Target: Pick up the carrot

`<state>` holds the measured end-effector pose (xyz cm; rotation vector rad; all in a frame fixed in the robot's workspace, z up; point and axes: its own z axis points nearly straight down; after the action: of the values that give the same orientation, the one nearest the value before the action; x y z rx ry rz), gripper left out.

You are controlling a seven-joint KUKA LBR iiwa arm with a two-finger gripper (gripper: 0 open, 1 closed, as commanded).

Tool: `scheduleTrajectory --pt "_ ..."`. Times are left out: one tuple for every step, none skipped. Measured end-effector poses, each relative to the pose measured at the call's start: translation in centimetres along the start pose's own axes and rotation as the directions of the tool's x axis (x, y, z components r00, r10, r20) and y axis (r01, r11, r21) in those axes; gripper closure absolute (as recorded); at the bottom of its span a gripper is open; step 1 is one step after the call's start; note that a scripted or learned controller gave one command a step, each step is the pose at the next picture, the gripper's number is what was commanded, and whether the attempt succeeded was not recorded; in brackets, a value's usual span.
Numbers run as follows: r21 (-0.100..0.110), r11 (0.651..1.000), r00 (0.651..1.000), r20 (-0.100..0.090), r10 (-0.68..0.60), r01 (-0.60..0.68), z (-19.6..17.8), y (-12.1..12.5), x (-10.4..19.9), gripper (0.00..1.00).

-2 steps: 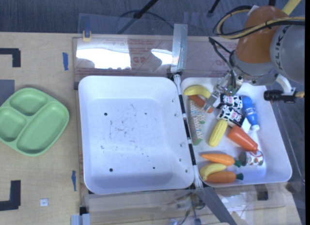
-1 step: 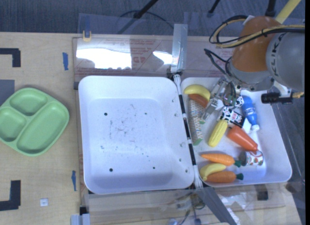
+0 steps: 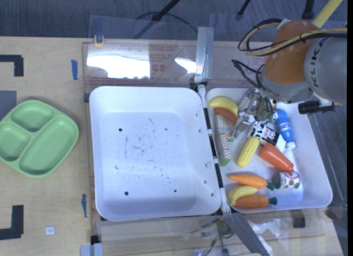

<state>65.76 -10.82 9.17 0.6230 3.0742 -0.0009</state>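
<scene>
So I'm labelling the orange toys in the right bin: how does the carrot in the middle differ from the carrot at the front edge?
The middle carrot lies nearer the bin's centre, slightly tilted; the front carrot lies level by the front wall. The middle carrot is slimmer and brighter orange; the front carrot looks thicker and redder. A yellow banana rests between them, against the front one. Both point left with their green tops to the right, and both lie clear of the gripper.

My gripper (image 3: 249,118) hangs over the right bin (image 3: 317,191) (upper part), above the corn (image 3: 247,149); two carrots (image 3: 249,180) lie near its front edge.
</scene>
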Motion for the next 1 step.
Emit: scheduleTrajectory --pt "0.0 0.982 0.982 -0.001 -0.189 0.189 0.3 -0.78 -0.41 0.0"
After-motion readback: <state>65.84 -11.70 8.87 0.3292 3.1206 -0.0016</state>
